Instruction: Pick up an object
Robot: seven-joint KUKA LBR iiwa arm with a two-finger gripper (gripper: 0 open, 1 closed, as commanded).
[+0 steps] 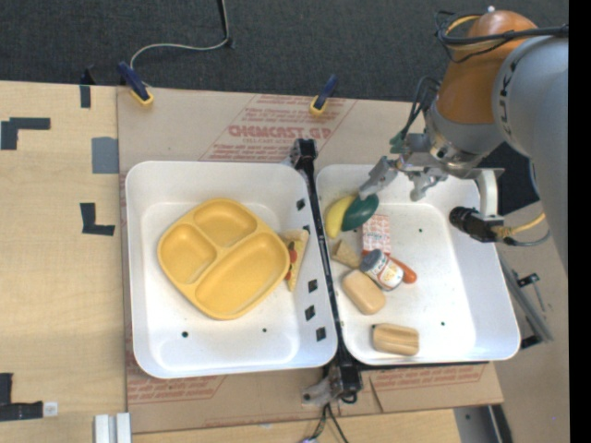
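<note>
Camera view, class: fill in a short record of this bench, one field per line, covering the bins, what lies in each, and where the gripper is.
Left bin: yellow divided plate
Right bin: banana, green object, two tan blocks, small mixed items beside them
Gripper: over the right bin's far edge, next to the green object
Holding anything: nothing seen between the fingers
Bench surface: brown board under both bins

A single fixed camera looks down at a slant from above the bench (pixel 55 247). Its frame takes in both bins, the left bin (pixel 148 340) and the right bin (pixel 480 321), from a middling height. The arm (pixel 517 72) enters at the far right.
</note>
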